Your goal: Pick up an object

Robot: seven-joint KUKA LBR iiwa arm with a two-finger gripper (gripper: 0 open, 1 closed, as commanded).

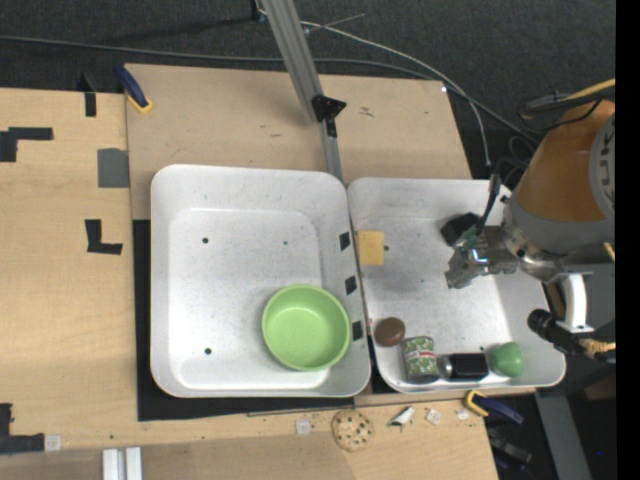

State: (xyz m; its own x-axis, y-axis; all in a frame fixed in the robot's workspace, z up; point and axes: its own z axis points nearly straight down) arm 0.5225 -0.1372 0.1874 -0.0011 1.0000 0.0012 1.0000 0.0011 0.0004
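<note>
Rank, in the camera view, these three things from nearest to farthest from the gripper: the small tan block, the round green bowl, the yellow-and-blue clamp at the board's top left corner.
1. The small tan block, on the right bin's left wall, is nearest to the gripper.
2. The round green bowl, in the left bin's lower right corner.
3. The yellow-and-blue clamp, far upper left, outside both bins.

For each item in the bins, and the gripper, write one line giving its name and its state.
green bowl: upright, left bin
tan block: lying flat, right bin
brown disc: resting on bin floor
green can: on its side
black object: lying flat
green ball: resting
gripper: above right bin, holding nothing
</note>
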